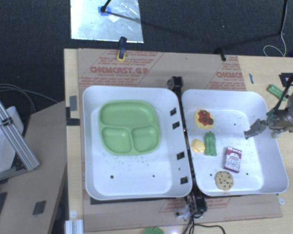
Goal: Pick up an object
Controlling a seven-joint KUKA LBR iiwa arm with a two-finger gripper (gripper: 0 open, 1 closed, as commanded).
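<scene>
Brown-speckled cookie (224, 180) nearest, at front of right bin (268, 177). Behind it, red-and-white packet (233, 159) lying flat. Further back — yellow piece (198, 146) touching green vegetable (210, 144); beyond these, yellow-and-red toy (204, 119). Left bin (93, 174) holds green divided plate (129, 127), three compartments. Gripper (250, 131) reaches in over right bin's right side, near rim, well apart from all items, nothing between fingers — whether spread or closed, cannot tell.

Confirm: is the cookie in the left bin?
No, the cookie lies in the right bin, near its front edge, below the red box.
</scene>
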